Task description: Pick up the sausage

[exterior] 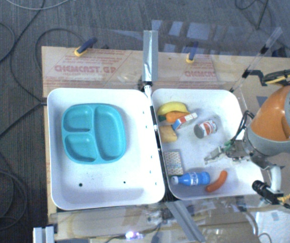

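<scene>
While our gripper hovers with fingers apart above the right bin, the sausage lies near its front wall, beside a blue bottle. We fear descending fingers could strike that bottle or the wall.

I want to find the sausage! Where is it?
The sausage lies in the right bin, near its front right corner, just right of the blue bottle and below the gripper.
</scene>
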You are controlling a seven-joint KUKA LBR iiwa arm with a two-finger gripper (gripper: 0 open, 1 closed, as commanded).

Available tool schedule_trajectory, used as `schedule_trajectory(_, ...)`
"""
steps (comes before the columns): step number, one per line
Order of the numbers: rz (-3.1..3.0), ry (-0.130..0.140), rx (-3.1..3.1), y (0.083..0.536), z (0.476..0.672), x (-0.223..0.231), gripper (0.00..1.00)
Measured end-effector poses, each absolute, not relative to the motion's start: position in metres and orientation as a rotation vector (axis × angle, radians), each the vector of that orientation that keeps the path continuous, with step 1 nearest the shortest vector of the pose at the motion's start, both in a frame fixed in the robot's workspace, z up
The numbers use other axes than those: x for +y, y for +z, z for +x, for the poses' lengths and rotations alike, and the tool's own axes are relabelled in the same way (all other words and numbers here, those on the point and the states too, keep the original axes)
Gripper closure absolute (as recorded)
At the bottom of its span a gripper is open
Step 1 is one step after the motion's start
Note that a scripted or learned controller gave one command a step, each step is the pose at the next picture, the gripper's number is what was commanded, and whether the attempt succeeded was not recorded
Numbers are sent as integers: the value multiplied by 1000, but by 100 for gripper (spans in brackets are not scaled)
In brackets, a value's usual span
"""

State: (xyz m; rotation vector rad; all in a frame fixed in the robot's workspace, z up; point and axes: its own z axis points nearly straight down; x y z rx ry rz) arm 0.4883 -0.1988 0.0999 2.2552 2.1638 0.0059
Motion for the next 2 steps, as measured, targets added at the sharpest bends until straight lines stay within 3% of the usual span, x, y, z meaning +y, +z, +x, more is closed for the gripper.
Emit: schedule_trajectory(2,2216,3,2206,91,487,-200,0)
